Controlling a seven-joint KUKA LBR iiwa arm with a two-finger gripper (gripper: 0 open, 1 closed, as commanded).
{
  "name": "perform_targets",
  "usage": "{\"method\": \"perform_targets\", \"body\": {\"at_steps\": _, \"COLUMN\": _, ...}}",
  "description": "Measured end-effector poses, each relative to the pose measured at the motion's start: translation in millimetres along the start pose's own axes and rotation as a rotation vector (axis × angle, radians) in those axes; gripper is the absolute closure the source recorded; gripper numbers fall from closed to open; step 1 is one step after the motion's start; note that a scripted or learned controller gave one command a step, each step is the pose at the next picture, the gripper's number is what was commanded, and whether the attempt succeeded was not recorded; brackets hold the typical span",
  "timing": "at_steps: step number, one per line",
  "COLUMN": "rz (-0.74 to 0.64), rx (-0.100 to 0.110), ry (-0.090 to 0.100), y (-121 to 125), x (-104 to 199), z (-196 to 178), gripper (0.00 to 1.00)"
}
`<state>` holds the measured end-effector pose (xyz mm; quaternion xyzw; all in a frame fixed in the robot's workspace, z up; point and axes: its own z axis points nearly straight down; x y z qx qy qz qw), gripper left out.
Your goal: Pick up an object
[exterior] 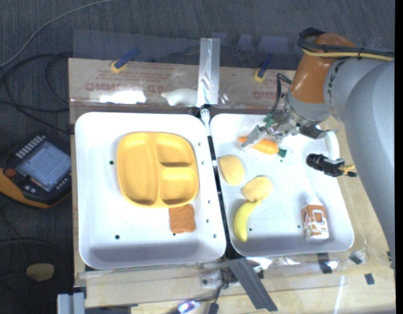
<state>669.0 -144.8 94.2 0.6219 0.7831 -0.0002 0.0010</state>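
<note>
Gripper (270, 133) is placed low in the right bin (342, 237), at about 1 o'clock of that bin, directly against the small orange piece (267, 147). For a clean pick, the fingers should be centred over the orange piece and seated fully down before closing; the lift should be kept vertical to clear the bin wall. Finger opening cannot be told: tips are blurred into the object. No grasp is confirmed. The banana (244, 218) lies at 6 o'clock, well apart.
</note>
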Motion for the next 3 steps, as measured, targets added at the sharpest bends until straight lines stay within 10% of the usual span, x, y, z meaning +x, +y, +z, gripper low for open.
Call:
{"method": "perform_targets", "body": {"at_steps": 1, "rz": 0.178, "rx": -0.001, "ry": 0.002, "y": -11.6, "x": 10.4, "z": 3.4, "gripper": 0.00}}
{"method": "perform_targets", "body": {"at_steps": 2, "rz": 0.177, "rx": 0.009, "ry": 0.006, "y": -13.4, "x": 11.4, "z": -4.3, "gripper": 1.00}}
{"method": "perform_targets", "body": {"at_steps": 3, "rz": 0.177, "rx": 0.002, "ry": 0.002, "y": -9.9, "x": 78.2, "z": -115.0, "gripper": 1.00}}
